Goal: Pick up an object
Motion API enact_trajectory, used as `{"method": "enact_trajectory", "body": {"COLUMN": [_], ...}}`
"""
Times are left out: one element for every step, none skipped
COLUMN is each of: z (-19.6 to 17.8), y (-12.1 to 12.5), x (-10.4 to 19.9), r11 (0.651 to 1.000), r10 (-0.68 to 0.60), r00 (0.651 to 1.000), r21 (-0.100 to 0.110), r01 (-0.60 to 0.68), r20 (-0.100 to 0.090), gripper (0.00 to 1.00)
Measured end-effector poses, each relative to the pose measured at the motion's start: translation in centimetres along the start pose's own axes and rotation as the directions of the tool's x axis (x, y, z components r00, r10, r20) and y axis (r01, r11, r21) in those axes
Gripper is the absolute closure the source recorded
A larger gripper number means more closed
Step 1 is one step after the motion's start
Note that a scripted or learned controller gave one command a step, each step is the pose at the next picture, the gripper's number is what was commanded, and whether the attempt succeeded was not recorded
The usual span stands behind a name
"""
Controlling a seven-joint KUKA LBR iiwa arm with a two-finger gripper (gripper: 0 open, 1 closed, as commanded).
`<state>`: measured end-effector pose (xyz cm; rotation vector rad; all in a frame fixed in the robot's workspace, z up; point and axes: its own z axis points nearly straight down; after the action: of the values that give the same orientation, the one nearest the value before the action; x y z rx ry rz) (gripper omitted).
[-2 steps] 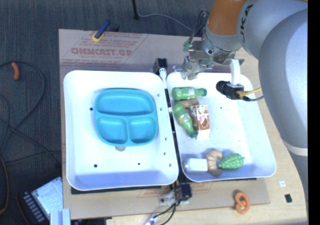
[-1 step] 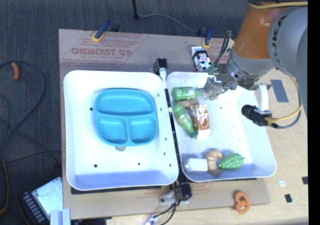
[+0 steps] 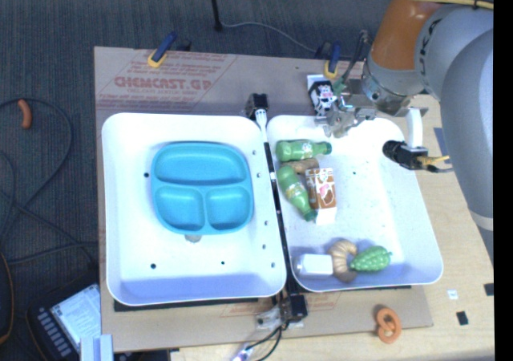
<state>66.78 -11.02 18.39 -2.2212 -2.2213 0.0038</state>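
The right bin (image 3: 401, 215) holds several small things. A green bottle (image 3: 300, 149) lies near its far left corner, and a second green bottle (image 3: 295, 191) lies just in front of it. A brown and white carton (image 3: 323, 188) rests against them. At the near edge sit a white block (image 3: 317, 265), a tan piece (image 3: 343, 255) and a green bumpy piece (image 3: 370, 259). My gripper (image 3: 338, 122) hangs over the bin's far edge, just right of the first bottle's cap. Nothing shows between its tips.
The left bin (image 3: 128, 255) holds a blue divided tray (image 3: 200, 187). An orange pretzel-shaped piece (image 3: 387, 323) lies on the bench in front of the right bin. Clamps (image 3: 164, 48) stand at the board's far edge. The arm (image 3: 409, 30) fills the upper right.
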Motion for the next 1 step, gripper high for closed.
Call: {"method": "enact_trajectory", "body": {"z": [-2.11], "y": [0.09], "x": [7.84], "r11": [1.0], "r10": [-0.002], "r00": [1.0], "r21": [-0.003], "r01": [0.002], "r20": [-0.002], "gripper": [1.0]}}
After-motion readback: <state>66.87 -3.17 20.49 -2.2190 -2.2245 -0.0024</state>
